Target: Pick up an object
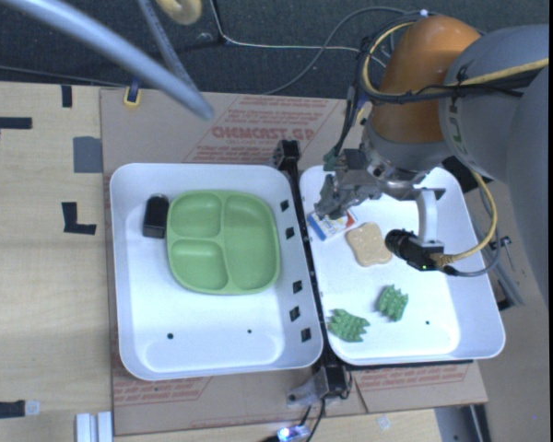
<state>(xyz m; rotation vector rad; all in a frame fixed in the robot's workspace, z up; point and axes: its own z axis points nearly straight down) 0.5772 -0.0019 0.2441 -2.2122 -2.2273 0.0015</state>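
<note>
End effector (335,203) low over right bin's (461,325) far-left corner, touching blue-red packet (328,227); finger gap unreadable. Packet's long axis unclear.

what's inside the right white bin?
The right white bin holds a tan toast-shaped piece, two green leafy toys, and a blue-red-white item partly covered by the gripper.

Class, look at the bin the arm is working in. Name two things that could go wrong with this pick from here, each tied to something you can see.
1. The gripper sits over a small blue and white item at the right bin's left wall, so the fingers may strike that wall.
2. The tan toast-shaped piece lies just beside it and could get nudged or caught too.
</note>
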